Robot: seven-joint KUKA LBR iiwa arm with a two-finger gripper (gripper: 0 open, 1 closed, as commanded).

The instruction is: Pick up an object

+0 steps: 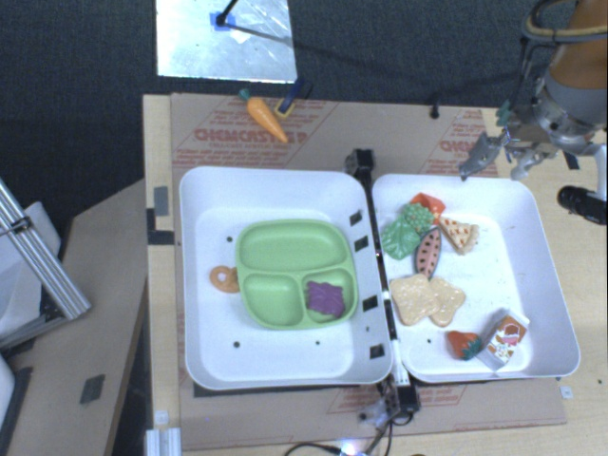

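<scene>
The right bin [546, 255] holds several toy foods: a red and green piece [427, 201], a green leafy piece [405, 234], a brown speckled pod [428, 253], a pizza wedge [459, 233], pale bread slices [427, 299], a red strawberry-like piece [463, 344] and a small carton [504, 337]. My gripper [497, 163] hangs over the bin's far rim at the upper right, above and to the right of the cluster. Its two fingers stand apart, open, with nothing between them.
The left bin [204, 217] carries a green divided plate [290, 255] with a purple grape bunch [326, 298] in one compartment, and a pretzel [225, 279] beside the plate. A toy carrot [266, 119] lies on the cardboard behind the bins, near a foil sheet [226, 27].
</scene>
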